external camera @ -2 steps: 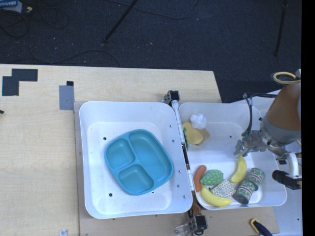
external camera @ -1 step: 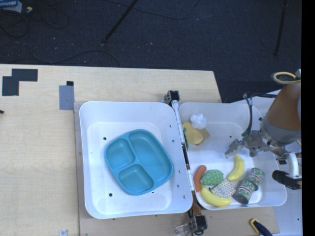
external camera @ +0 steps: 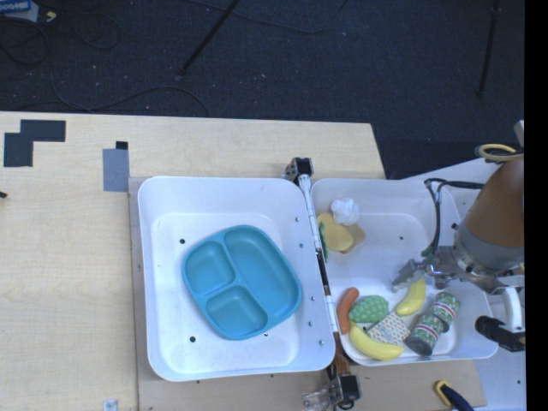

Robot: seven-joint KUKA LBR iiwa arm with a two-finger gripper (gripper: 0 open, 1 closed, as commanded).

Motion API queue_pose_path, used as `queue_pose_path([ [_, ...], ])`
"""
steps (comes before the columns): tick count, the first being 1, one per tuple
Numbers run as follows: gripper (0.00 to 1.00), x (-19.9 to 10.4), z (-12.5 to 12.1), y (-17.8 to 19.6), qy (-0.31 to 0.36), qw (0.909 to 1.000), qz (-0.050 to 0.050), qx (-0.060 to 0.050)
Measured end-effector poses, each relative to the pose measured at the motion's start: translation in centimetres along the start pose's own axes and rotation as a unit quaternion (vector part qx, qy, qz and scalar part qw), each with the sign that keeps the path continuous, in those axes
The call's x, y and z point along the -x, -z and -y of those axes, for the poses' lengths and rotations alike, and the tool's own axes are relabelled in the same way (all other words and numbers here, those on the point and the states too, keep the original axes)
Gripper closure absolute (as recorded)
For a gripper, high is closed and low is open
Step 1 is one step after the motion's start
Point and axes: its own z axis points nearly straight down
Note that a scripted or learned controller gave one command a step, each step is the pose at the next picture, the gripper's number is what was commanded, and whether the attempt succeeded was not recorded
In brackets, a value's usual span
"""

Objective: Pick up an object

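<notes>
Tool [external camera: 411,275] over right bin [external camera: 377,221], finger spread unclear, small banana [external camera: 413,299] just below it

No text, label, brand or number could be read; the print on the small patterned can [external camera: 425,327] was too blurred.

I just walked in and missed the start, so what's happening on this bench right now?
A grey robot arm with an orange band reaches in from the right over the right-hand white bin, which holds a clutter of toys: two yellow toy bananas, an orange carrot, a green bumpy piece and a patterned cylindrical can. Its two-finger gripper sits low, just above the smaller banana. Nothing is visibly lifted yet. The left-hand white bin holds a blue divided plastic plate.
</notes>
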Motion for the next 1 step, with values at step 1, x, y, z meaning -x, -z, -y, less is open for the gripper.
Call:
queue_pose_path([
  [1, 1.00, 0.06, -0.02, 0.93, -0.002, 1.0000, -0.002, -0.001],
])
